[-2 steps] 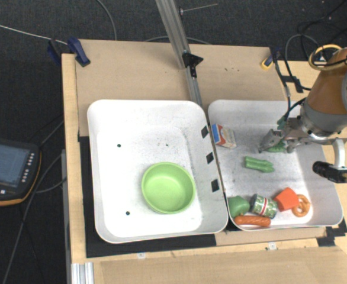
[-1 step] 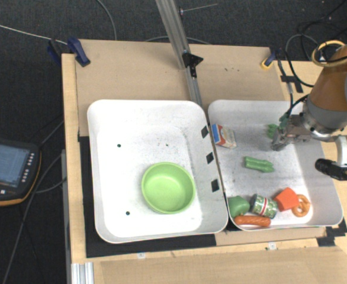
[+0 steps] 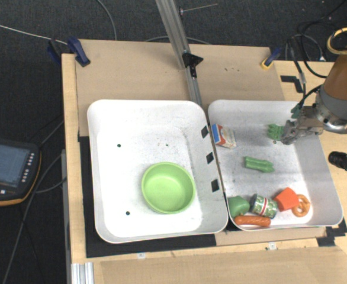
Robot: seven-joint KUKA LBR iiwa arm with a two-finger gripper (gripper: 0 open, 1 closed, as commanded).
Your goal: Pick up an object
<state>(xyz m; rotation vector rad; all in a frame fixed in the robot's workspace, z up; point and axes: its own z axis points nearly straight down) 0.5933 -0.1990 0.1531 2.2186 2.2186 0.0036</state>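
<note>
Nearest me, along the right bin's (image 3: 333, 203) front edge, sits a cluster: red sausage-like piece (image 3: 252, 220), small can (image 3: 262, 206), rounded green piece (image 3: 238, 205), orange block (image 3: 286, 198) with a pretzel (image 3: 301, 205) against it. Mid-bin a green pickle-shaped toy (image 3: 259, 164) lies on its side, apart from the rest. Small red-and-white carton (image 3: 224, 136) by the divider. Gripper (image 3: 291, 132) is low over the bin's back right, right beside a small green toy (image 3: 275, 131); I judge that's the pick target. Can't tell from this slant whether the claw is spread or pinched, or whether it actually touches the toy. I'd call this the reach-and-grasp step, nothing lifted yet. Next move needs the claw centred on the toy, closed, then raised straight up. Toys look like smooth moulded plastic; bins are matte white, speckled. Left bin (image 3: 108, 135) has a round pale-green bowl (image 3: 168, 187), glossy, shallow
</note>
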